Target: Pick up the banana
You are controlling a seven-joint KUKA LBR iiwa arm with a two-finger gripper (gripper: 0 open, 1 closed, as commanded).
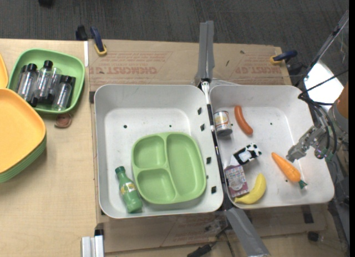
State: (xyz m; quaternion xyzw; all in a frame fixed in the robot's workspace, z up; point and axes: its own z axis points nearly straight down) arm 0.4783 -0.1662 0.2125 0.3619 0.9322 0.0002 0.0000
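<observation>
The curved yellow toy banana lies at the lower left of the right-hand shallow white bin, near that bin's front wall, its tips turned upward in the frame. Touching its left end is a small pink-and-white pouch, and just above that sits a small black-and-white block. Nearer the bin's upper left stand a small silver tin can and, just to its right, an orange-red sausage-shaped toy lying at a slant.

The grey two-finger gripper reaches in from the right edge of the frame, at mid-height, angled down and to the left over the right part of this bin. Only the wrist end of the arm shows, with cables around it. Its tips hang just above and beside the upper end of an orange plastic carrot with a green stub, well apart from the banana. The metal fingers blur together, so I cannot tell whether they are spread or pressed together; nothing is seen between them.

In the left-hand shallow white bin rest a light green three-compartment plastic tray and, at its lower left, a small green plastic bottle lying on the bin floor.
</observation>
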